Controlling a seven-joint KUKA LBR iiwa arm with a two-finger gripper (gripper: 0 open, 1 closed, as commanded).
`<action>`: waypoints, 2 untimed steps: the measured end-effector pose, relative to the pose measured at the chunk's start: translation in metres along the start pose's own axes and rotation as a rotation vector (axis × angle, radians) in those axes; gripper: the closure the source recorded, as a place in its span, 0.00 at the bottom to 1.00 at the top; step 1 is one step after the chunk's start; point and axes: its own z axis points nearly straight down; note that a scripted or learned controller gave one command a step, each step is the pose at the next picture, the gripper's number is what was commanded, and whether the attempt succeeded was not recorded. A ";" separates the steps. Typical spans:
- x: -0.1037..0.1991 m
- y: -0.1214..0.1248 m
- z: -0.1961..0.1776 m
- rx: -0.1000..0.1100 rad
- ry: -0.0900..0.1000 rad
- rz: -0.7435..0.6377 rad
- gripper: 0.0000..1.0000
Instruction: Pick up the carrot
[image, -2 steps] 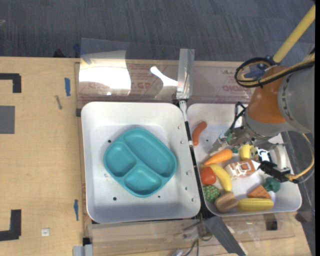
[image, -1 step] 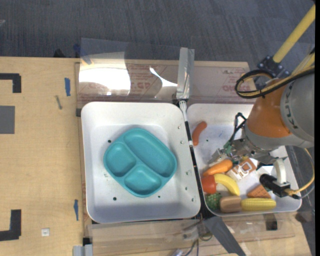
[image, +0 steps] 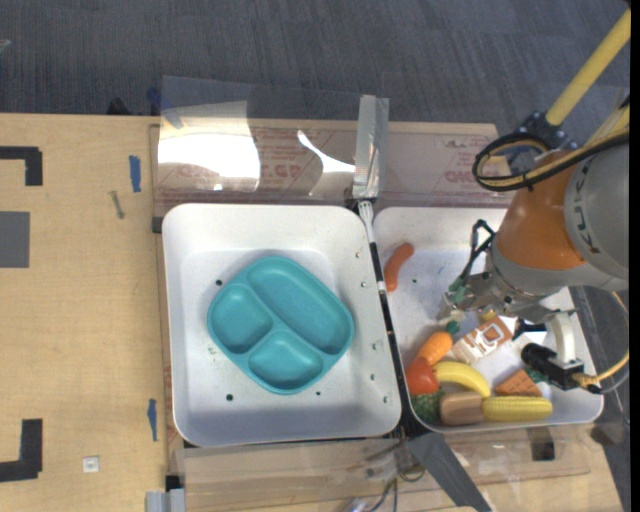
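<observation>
Two shallow white bins are seen side by side on a light wooden bench (image: 70, 330). In the left bin (image: 190, 250), a turquoise plastic plate with three compartments (image: 280, 322) is laid flat near the centre. In the right bin (image: 425, 255), the toy food is gathered toward the near side. The carrot, a slim orange-red plastic piece (image: 398, 265), is set apart from that pile, close to the divider between the bins and tilted slightly. Nearer the front edge, a round orange fruit (image: 435, 348) is seen touching a red tomato-like piece (image: 421, 378), with a yellow banana (image: 462, 377), a brown sausage-shaped piece (image: 461, 406), a yellow corn cob (image: 517, 407) and an orange wedge (image: 519, 384) just beside them. A small white and orange carton (image: 482, 340) is seen among them. The grey arm with its orange band (image: 535, 230) is extended over the right bin, and the gripper (image: 478, 305) is positioned above the carton, well apart from the carrot. Whether it is released or clenched cannot be told.
</observation>
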 end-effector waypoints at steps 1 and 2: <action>0.098 0.005 -0.086 0.008 0.000 0.310 1.00; 0.096 0.004 -0.085 0.010 -0.001 0.314 0.00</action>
